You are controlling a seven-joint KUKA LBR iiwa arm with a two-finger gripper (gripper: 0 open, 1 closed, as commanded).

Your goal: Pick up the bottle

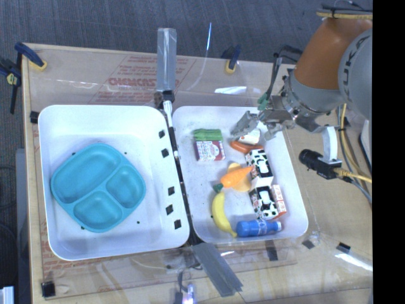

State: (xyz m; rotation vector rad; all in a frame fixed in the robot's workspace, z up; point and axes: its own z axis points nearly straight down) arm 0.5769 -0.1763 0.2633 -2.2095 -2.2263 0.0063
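The pincer (pixel 248 126) hangs low over the far right part of the right bin (pixel 295 189), metal fingers (pixel 240 126) splayed apart, nothing between them. Right below and beside it sits a small white thing (pixel 251 135), too blurred to name, and touching that an orange carrot (pixel 245 148) lying across. Behind the pincer, the grey arm (pixel 354 49) with its orange band (pixel 324 49) comes in over the bin's far right corner. Moving outward: a green and red packet (pixel 208 145) lies toward the bin's far left, well clear of the fingers. Just nearer than the carrot, a black-and-white carton (pixel 259 163) lies along the right wall, an orange fruit (pixel 235 178) tucked against its left side. A second cow-patterned carton (pixel 267 201) follows nearer still, with a banana (pixel 220 213) curving to its left. And there's the bottle (pixel 258 227), blue, lying on its side along the bin's near edge, one end touching the banana's tip, just under the second carton, well apart from the pincer. Across the divider, the left bin (pixel 57 122) holds a blue sectioned plate (pixel 98 187), sitting left of its middle. Both bins rest on the surface (pixel 95 68), with blue clamps (pixel 30 54) at its far edge.
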